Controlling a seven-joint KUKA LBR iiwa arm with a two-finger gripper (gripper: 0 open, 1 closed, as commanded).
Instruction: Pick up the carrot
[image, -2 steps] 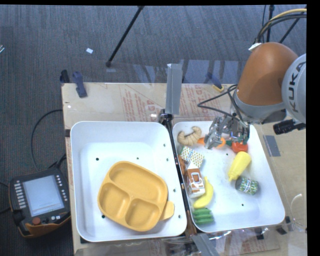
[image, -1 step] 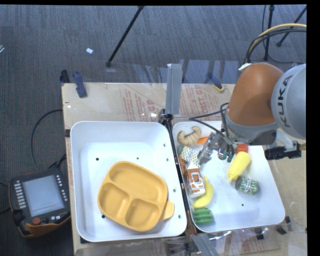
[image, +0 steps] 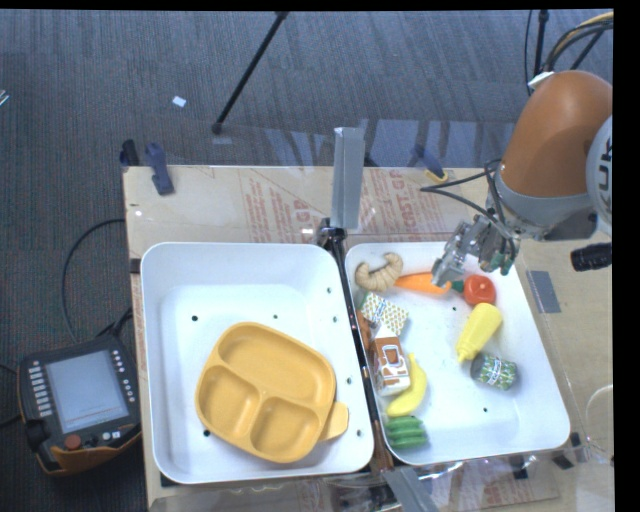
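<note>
The carrot (image: 417, 283) is orange with a green top and lies flat near the back of the right bin (image: 530, 400), pointing left toward a croissant (image: 380, 270). My gripper (image: 450, 268) is down in the bin over the carrot's right, leafy end, at or very near it. The carrot still rests on the bin floor. A red tomato (image: 480, 289) sits just right of the gripper.
The right bin also holds a yellow corn cob (image: 478, 330), a green can (image: 494, 372), a banana (image: 410, 392), snack packets (image: 388, 345) and a green vegetable (image: 406, 432). The left bin (image: 170, 300) holds a yellow divided tray (image: 265, 390).
</note>
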